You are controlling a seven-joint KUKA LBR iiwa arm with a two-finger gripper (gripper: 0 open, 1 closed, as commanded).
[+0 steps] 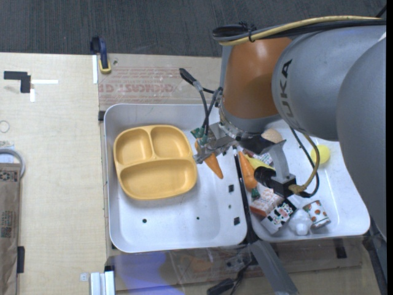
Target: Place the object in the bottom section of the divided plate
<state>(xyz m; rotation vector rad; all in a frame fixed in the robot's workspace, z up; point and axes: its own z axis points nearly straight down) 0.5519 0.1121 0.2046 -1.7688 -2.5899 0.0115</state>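
A yellow divided plate (155, 161) lies in the left bin (178, 226), with two small sections at the top and one wide section (158, 178) at the bottom. My gripper (209, 145) hangs just off the plate's right rim, under the orange wrist band. An orange toy carrot (214, 165) with a green top sits between its fingers, its tip pointing down and to the right. The carrot is over the bin floor beside the plate, not over the plate.
The right bin (344, 220) holds several toys: an orange piece (247, 168), a yellow ball (322, 155), a spotted cup (317, 214) and a black-and-white item (280, 215). The bins' dividing wall (243, 195) runs just right of the gripper. The arm covers much of the right bin.
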